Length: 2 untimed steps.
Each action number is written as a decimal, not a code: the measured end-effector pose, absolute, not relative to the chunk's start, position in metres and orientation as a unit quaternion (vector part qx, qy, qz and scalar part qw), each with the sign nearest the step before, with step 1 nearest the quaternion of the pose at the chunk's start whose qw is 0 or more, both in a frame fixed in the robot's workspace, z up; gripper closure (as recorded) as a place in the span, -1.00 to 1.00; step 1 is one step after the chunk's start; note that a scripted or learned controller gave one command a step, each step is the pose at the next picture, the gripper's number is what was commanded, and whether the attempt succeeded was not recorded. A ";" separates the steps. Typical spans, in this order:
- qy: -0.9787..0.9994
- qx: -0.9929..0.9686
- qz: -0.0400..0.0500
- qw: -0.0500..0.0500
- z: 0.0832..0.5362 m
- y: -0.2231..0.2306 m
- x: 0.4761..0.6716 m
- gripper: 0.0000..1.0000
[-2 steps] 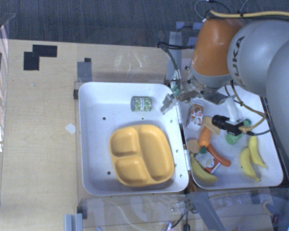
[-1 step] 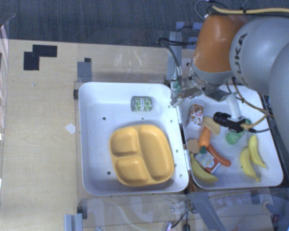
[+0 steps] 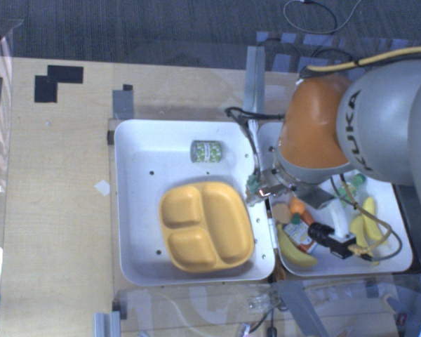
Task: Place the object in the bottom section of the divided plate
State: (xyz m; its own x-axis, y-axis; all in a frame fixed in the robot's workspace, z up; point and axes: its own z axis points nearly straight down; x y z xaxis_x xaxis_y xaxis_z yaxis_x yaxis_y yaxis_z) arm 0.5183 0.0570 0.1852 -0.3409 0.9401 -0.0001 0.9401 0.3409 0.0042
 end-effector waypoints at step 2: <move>0.852 0.524 0.001 0.000 0.180 0.196 0.487 1.00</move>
